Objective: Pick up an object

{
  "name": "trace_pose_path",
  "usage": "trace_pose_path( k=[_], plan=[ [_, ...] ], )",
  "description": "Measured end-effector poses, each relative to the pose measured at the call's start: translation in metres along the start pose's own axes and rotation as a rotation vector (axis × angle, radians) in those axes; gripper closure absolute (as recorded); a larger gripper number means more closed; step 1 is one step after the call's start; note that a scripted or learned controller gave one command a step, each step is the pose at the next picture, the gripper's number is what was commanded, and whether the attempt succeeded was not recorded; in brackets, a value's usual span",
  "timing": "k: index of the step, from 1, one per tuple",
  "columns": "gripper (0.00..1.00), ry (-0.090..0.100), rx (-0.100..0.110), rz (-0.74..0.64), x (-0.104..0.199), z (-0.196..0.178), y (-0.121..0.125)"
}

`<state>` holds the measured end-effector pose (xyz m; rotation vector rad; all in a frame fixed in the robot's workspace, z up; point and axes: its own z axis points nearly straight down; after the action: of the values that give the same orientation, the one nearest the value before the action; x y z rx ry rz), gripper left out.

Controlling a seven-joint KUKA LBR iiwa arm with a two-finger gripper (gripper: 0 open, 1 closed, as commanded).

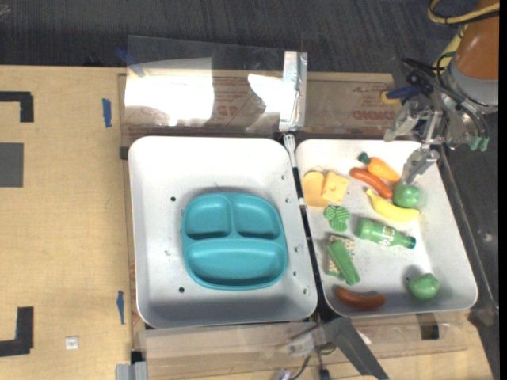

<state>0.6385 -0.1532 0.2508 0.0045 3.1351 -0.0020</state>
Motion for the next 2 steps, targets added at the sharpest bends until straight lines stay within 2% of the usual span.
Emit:
trace_pose_path(
  k=[1, 2],
  plan=[
    [0.00, 0.012, -0.005, -0.073, 0.000, 0.136, -0.045],
    [0.00, 0.010, 0.000, 0.007, -0.027, 0.162, 0.020]
  ],
)
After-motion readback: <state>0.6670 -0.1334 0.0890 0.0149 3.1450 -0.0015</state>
